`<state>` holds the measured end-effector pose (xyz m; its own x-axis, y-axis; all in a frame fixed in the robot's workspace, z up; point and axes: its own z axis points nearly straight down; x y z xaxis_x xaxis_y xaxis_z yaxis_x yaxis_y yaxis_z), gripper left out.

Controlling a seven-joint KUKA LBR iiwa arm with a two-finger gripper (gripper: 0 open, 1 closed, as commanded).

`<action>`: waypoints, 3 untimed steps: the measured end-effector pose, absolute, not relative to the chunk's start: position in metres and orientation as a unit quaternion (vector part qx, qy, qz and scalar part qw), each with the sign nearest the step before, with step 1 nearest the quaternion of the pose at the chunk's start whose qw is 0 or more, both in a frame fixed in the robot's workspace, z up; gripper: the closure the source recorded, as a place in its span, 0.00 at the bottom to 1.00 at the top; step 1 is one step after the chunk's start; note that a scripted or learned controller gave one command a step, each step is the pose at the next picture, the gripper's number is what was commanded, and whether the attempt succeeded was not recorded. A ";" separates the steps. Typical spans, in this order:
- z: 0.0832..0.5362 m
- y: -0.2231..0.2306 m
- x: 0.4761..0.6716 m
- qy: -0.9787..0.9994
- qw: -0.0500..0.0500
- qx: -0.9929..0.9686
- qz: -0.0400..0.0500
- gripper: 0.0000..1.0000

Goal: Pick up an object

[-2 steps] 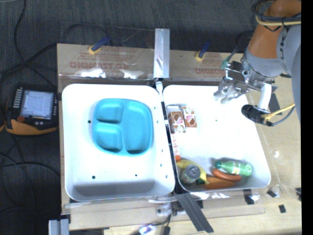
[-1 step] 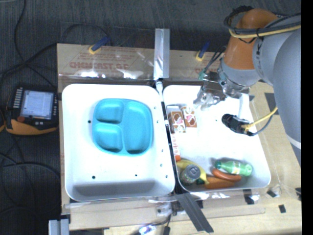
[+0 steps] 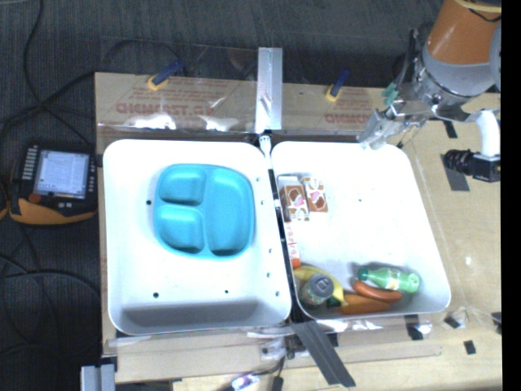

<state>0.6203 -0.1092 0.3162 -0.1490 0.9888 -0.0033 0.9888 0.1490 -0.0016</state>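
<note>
My gripper [image 3: 376,137] hangs over the far edge of the right bin [image 3: 366,210], near its back right corner, with nothing seen between its fingers. A small brown and white carton [image 3: 299,197] lies in the right bin by the divider. At the bin's near edge lie a green bottle with a red band [image 3: 389,280], an orange carrot-like piece [image 3: 370,301] under it, and a yellow thing with a round grey tin [image 3: 316,288] on it.
The left bin [image 3: 130,243] holds a blue tray with three compartments [image 3: 203,208]. A handheld pendant [image 3: 55,177] lies off the bench at the left. A metal post [image 3: 269,88] stands behind the divider between the bins.
</note>
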 end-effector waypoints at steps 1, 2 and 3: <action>0.230 -0.045 0.618 0.683 -0.001 0.730 -0.001 1.00; 0.166 -0.118 0.561 0.692 -0.001 0.722 -0.002 1.00; 0.182 -0.201 0.554 0.585 0.000 0.811 -0.002 1.00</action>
